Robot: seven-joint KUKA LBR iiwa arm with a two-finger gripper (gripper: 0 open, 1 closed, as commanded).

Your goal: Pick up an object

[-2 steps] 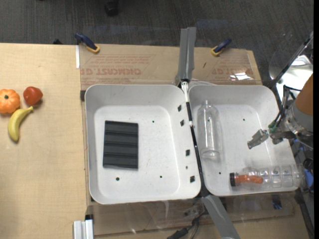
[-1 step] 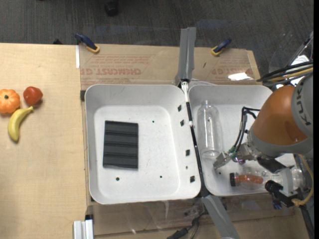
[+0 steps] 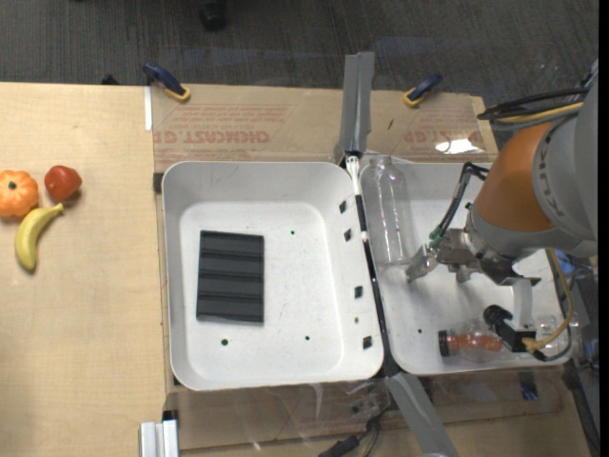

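The grey arm [image 3: 542, 193] with its orange band is reaching over the right bin [image 3: 419, 350] from the far side, and its hand [image 3: 440, 257] is hanging low just inside that bin, right beside the clear plastic bottle [image 3: 388, 208]. I cannot tell how the hand is set, and nothing is showing between its tips.

The clear bottle is lying lengthwise along the right bin's inner wall, the wall it shares with the left bin [image 3: 181, 284]. A smaller bottle [image 3: 471, 343] with a dark cap and reddish contents is lying on its side near the right bin's front edge, apart from the hand.

Away from the right bin, a black ridged block [image 3: 230, 276] is lying flat in the left bin. Farther off in the same direction, on the bare wooden desk [image 3: 86, 350] beyond the left bin, an orange [image 3: 15, 194], a red apple [image 3: 63, 183] and a banana [image 3: 32, 237] are sitting close together. Two clamps [image 3: 167, 82] are gripping the cardboard sheet [image 3: 247, 127] behind the bins.
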